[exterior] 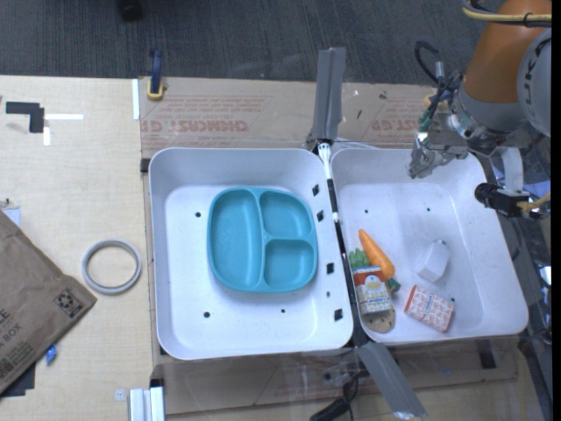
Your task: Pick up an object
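**Gripper sitting far from the goodies in the right bin**

While the gripper [424,161] is hovering over the back edge of the right bin [491,261], nothing is sitting between its fingers, and honestly I can't tell whether they're spread or closed from this angle. All the pickable stuff is lying well apart from it, down at the near end of that bin: a toy carrot [375,251] with its green top, a small labelled jar [373,295] touching the carrot's leafy end, a red patterned packet [429,309], and a pale white block [432,260] between the packet and the gripper. Nothing is blocking the way. Over in the left bin [175,261] a teal divided plate [262,239] is lying flat. Out on the bench [70,191] a tape ring [111,265] is resting beside a brown cardboard box [31,301]. Red print on the cardboard sheet [228,117] behind the bins is upside down and I can't read it.
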`<move>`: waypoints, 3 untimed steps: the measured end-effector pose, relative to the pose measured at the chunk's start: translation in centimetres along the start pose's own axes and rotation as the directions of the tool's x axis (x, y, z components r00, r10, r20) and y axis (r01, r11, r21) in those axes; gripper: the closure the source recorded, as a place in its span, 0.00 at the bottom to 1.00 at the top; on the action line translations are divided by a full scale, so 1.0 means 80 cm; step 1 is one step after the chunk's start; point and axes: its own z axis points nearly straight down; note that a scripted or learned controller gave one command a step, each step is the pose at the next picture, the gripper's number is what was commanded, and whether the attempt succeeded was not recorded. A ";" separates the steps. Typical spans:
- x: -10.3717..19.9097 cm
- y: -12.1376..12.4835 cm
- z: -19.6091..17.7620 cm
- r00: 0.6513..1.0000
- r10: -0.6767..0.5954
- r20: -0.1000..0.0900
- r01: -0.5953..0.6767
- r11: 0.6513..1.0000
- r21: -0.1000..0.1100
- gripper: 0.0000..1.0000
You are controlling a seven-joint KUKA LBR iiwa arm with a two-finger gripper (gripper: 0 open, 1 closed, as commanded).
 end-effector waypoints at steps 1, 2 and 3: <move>-0.020 -0.117 0.073 0.991 -0.133 -0.001 0.133 0.991 -0.002 0.00; 0.024 -0.188 0.126 0.989 -0.150 -0.001 0.150 0.989 0.000 0.00; 0.031 -0.118 0.133 0.977 -0.215 0.000 0.215 0.977 -0.003 0.00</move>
